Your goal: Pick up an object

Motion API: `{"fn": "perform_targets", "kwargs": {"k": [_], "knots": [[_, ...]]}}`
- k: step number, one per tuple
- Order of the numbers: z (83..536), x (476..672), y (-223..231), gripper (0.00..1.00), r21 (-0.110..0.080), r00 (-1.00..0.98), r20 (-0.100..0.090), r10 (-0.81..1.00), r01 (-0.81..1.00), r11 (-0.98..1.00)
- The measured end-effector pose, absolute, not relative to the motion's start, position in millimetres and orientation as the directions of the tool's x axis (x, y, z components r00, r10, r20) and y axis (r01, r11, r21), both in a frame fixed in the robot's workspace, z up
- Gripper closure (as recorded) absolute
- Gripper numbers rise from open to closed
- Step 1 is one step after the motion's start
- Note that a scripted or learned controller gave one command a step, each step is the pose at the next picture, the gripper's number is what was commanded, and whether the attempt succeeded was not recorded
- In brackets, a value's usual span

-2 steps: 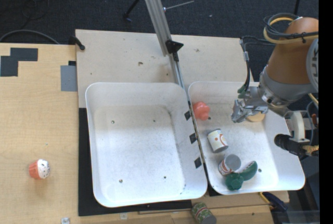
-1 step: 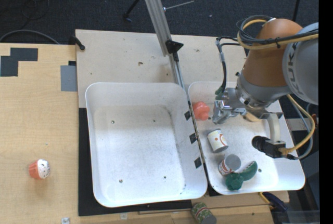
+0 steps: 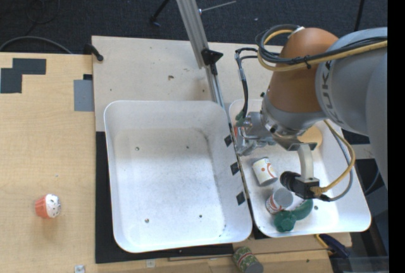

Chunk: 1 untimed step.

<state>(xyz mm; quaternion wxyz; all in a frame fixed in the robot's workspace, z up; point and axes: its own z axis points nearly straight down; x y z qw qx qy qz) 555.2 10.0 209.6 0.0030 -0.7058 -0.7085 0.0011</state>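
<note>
Right bin (image 3: 354, 218) is holding a white cup (image 3: 264, 171); I'm seeing the gripper (image 3: 248, 132) hovering above, grip state indiscernible.

The only lettering that can be made out is on the arm (image 3: 354, 75): dark capitals run down its grey casing beside the orange band, and the letters "UK" are legible, the rest of the word cut off by the curve of the casing. The small white cup (image 3: 264, 170) in the right bin (image 3: 354, 218) bears a red-orange mark, too small to read as text
</note>
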Motion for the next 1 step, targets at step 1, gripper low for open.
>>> {"fn": "perform_targets", "kwargs": {"k": [1], "knots": [[222.0,546.1,55.1,1.00,-0.002,-0.004,0.002,1.000,1.000,0.004]]}}
